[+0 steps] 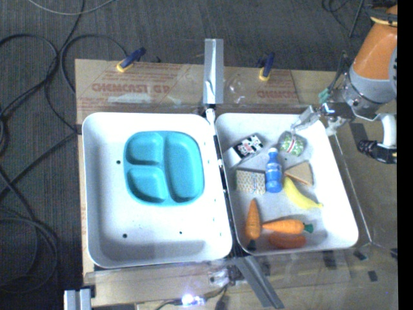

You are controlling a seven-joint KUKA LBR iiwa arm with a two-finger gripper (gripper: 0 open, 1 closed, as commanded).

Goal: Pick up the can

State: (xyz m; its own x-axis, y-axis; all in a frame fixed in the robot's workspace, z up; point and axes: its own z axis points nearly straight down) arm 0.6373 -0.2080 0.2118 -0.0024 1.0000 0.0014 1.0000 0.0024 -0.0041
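You're at the approach step, nothing picked up yet. The can [292,144] lies on its side in the right bin [342,192], up near the back right corner, green-and-white label showing, its top end pointing toward the rim. The claw [308,117] sits at the bin's back right rim, just up and right of the can, w/ the arm [374,63] coming in from the right. Whether the claw touches the can or how wide it stands, can't tell; too small and blurred there.

Next move, as I judge it: get the claw centred over the can's body, then down and close across its round side. Watch the neighbours: blue bottle [273,170] just below-left of it, a tan wedge [301,173] right below, a small black-and-white box [248,146] to the left. Tight spot near the wall, so the can may roll. Left bin [97,192] has the blue tray [164,166]; not your concern.
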